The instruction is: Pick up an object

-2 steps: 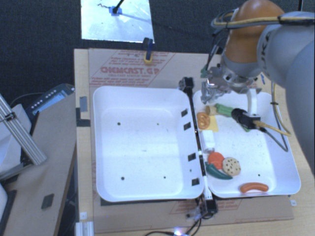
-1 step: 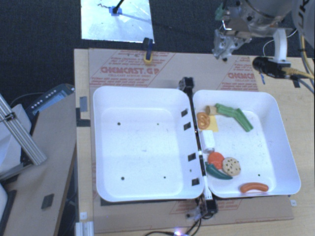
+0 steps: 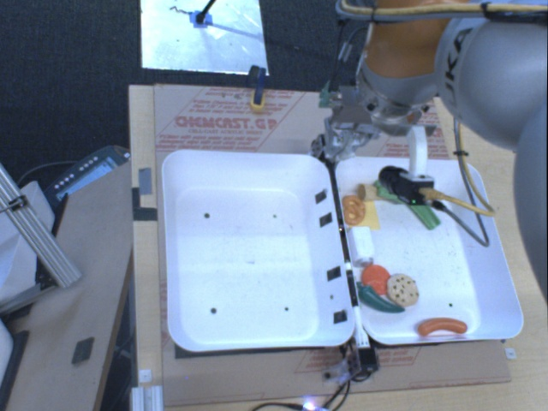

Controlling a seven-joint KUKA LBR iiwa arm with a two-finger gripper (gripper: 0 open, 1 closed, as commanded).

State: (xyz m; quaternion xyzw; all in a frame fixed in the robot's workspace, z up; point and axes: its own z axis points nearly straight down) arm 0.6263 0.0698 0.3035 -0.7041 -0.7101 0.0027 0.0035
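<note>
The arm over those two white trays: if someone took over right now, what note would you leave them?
Tool: above the far edge where the bins meet; grip state unclear, nothing seen held.
Right bin: pretzel, cookie, sausage, red piece, green pieces.
Left bin: bare white floor.
Done: nothing picked up yet.
Left: bring the tool down on one object, grasp, lift.

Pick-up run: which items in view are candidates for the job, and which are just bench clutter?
Job:
gripper, above the bins' far edge
pretzel
cookie
tomato
sausage
green strip
right bin, holding these

Lying about:
left bin
yellow clip
cardboard sheet
</note>
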